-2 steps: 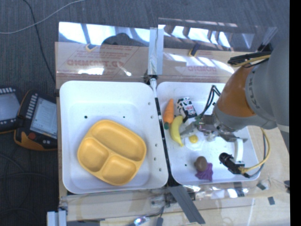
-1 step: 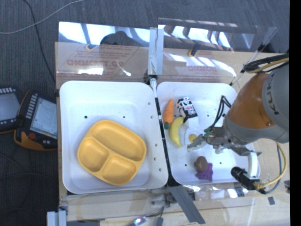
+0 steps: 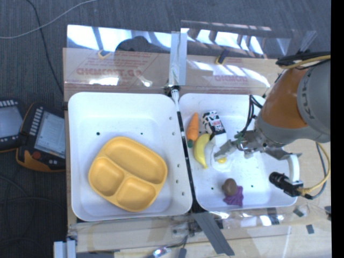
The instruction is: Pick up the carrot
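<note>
Lying untouched in the right bin (image 3: 258, 195), the carrot (image 3: 192, 127) rests against the dividing wall, just beside the banana (image 3: 201, 150). The gripper (image 3: 221, 153) hovers past the banana; open or closed, I cannot tell. Grasping is not yet done.

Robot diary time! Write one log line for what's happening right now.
task: pick up carrot | carrot: right bin, beside banana, not held | gripper: near banana
</note>
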{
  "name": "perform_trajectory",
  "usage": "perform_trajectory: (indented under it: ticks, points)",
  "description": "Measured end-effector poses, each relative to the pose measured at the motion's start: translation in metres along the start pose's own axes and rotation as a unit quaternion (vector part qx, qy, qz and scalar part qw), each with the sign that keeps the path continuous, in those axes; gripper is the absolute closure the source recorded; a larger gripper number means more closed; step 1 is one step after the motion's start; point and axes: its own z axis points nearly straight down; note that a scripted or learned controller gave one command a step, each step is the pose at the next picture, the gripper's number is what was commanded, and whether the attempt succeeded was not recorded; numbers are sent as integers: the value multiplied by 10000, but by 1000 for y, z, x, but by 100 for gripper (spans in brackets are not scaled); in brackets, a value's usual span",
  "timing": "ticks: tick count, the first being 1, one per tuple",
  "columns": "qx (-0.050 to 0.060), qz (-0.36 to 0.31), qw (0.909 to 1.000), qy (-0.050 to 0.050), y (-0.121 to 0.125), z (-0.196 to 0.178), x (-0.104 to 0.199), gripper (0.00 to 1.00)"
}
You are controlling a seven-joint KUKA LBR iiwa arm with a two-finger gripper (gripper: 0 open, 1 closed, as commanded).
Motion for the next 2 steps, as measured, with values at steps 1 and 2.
perform_trajectory:
  ticks: [1,2]
  points:
    - [-53,-885,9961,-37,67,42,15,0]
    - [-23,-784,9969,-21,13,41,-11,0]
